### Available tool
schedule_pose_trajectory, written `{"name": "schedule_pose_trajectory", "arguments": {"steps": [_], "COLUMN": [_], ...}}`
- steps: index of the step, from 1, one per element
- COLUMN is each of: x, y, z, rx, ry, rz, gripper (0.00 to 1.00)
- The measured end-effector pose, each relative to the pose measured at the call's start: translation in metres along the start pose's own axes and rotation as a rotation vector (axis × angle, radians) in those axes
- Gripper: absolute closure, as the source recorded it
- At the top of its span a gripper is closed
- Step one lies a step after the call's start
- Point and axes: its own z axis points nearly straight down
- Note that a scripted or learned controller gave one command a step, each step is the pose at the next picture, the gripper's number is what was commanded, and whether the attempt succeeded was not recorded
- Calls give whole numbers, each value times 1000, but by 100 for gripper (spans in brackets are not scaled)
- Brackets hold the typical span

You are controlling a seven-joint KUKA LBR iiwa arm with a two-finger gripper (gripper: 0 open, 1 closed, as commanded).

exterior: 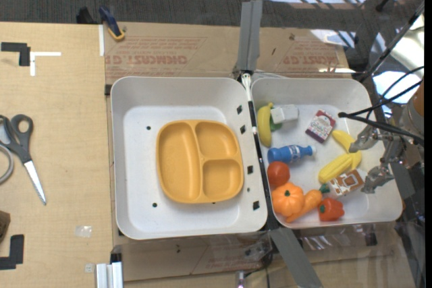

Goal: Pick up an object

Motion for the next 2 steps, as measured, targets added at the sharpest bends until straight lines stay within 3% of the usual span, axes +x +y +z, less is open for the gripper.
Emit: {"name": "schedule_pose_trajectory", "arguments": {"steps": [1,2], "x": [-50,-5], "y": [22,37], "z": [85,91], "rx": [1,5], "ry": [-3,-20], "rz": [-32,34], "gripper": [0,0]}}
